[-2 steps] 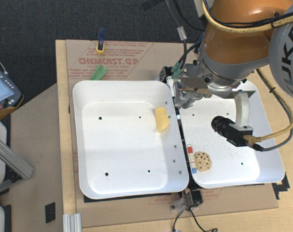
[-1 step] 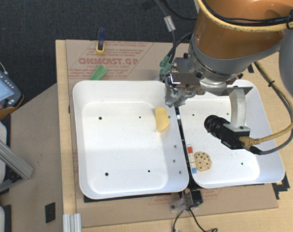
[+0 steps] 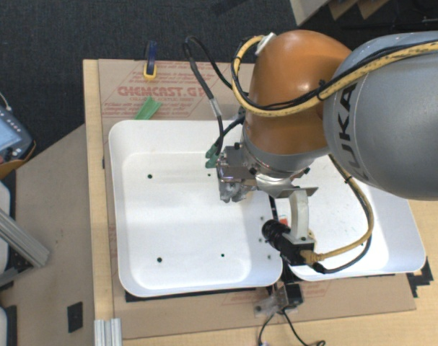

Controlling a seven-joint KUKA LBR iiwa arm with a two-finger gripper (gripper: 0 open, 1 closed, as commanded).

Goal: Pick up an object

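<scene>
The left bin [image 3: 132, 215] sits on the board [image 3: 103, 107] that covers the bench. Just right of the left bin, touching along its right edge, lies the right bin [image 3: 399, 244]. Behind the left bin, on the board's far edge, stands a clamp [image 3: 151, 60], with a small strip [image 3: 148, 108] between the clamp and the bin's back rim. The arm [image 3: 348, 114] hangs over the left bin's right part, its gripper [image 3: 231, 182] above that bin's floor near the back right. Just in front of the left bin's front right corner a small fitting [image 3: 285, 298] sits at the board's near edge.
</scene>
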